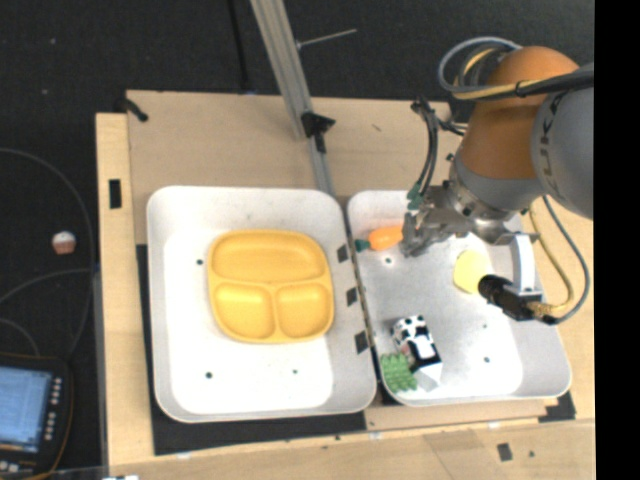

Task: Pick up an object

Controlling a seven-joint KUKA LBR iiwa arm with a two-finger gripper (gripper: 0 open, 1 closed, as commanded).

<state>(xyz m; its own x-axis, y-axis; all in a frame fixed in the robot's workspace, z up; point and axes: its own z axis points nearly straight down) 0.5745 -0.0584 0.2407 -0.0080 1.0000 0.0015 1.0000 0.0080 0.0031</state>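
Nearest the camera's edge of the right bin [540, 363], against the divider it shares with the left bin [180, 368], a green block [398, 373] is lying beside a black-and-white toy [418, 344], the two touching and sitting just inside that bin's near left corner. Farther into the right bin, toward its middle right, a pale yellow object [468, 270] is resting on the floor of the bin, partly covered on its right side by a white bracket and a black cylindrical fitting hanging from the arm. Beyond that, at the far left corner of the right bin, a small orange object [382, 238] is lying close to the divider, with a small green piece touching its left end. The gripper [415, 236] is hanging just to the right of the orange object, low over the floor of the right bin; its fingertips are blurring into the dark wrist hardware, so the opening width cannot be told, and nothing can be seen between them. Across the divider from the right bin, a yellow compartment plate [270, 284] is sitting near the centre of the left bin. Behind the right bin, the grey arm with its orange band [510, 118] is reaching in from the right, trailing looped cables.
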